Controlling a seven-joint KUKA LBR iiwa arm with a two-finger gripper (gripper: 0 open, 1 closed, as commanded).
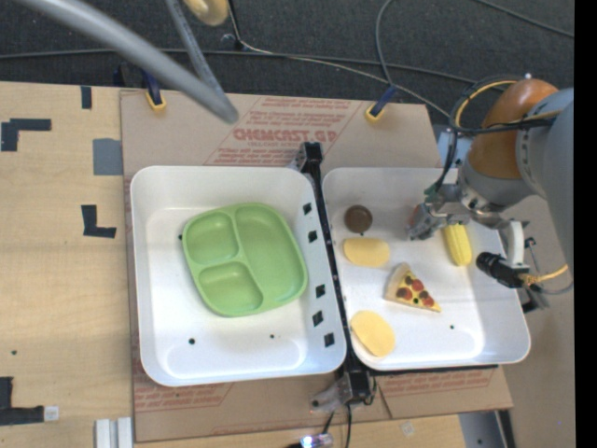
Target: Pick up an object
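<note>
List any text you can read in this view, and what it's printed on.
"CHEMCAST GP": red print on the brown cardboard sheet under the bins, behind the left bin.
Smaller red lines above and below that name: too blurred to read.
No readable text on the green tray, the food items or the gripper.

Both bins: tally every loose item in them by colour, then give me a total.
Green: 1, the divided plate in the left bin.
Brown: 1, the round piece.
Yellow: 3, the corn cob beside the pincer and two pale yellow pieces.
Mixed: 1, the pizza slice.
Total: 6, with 5 in the right bin.
</note>
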